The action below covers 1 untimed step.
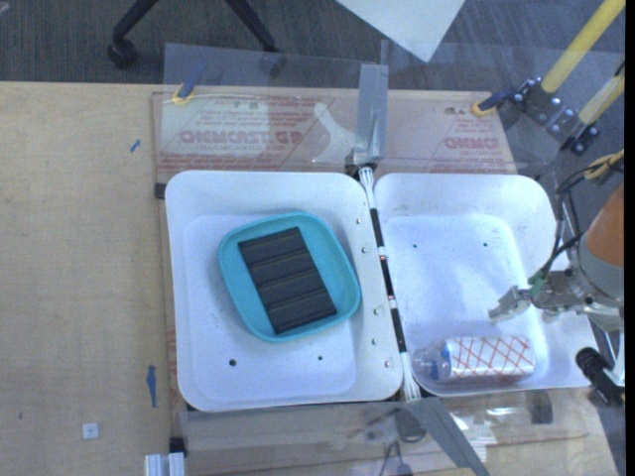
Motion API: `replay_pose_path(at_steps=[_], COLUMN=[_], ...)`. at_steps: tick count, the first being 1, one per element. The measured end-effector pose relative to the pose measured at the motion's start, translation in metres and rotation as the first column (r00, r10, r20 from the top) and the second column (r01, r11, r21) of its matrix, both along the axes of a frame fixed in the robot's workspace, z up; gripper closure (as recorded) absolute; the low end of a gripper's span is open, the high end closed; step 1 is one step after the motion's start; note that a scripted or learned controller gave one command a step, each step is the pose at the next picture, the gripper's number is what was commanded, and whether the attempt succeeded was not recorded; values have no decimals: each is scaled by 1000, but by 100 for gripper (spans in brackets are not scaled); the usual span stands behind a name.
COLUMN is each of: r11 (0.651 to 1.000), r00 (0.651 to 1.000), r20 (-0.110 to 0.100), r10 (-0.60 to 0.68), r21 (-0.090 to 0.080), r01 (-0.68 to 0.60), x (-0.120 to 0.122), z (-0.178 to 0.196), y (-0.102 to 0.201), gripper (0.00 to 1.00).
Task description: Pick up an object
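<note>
A clear plastic bottle [478, 358] with a red-and-white checked label lies on its side along the front wall of the right bin [446, 201]. In the left bin [198, 355] sits a teal square plate [236, 271] with a black ridged block [288, 279] on top. My gripper [508, 305] hangs over the right side of the right bin, just above and to the right of the bottle, apart from it. The orange band of the arm shows at the right edge.
A divider with a row of fasteners [382, 266] runs between the two bins. A clear sheet with red lettering [248, 137] lies behind them. Yellow-handled clamps [556, 77] stand at the back right. The bench extends bare to the left.
</note>
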State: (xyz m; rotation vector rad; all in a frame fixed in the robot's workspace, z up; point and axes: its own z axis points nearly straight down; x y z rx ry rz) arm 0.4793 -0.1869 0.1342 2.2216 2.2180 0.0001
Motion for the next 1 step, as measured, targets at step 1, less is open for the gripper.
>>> replay_pose_path(at_steps=[1], r11=[844], r00=[844], r20=[-1], r10=[-537], r21=[0], r01=[537], x=[0], z=[67], y=[-9], gripper=[0])
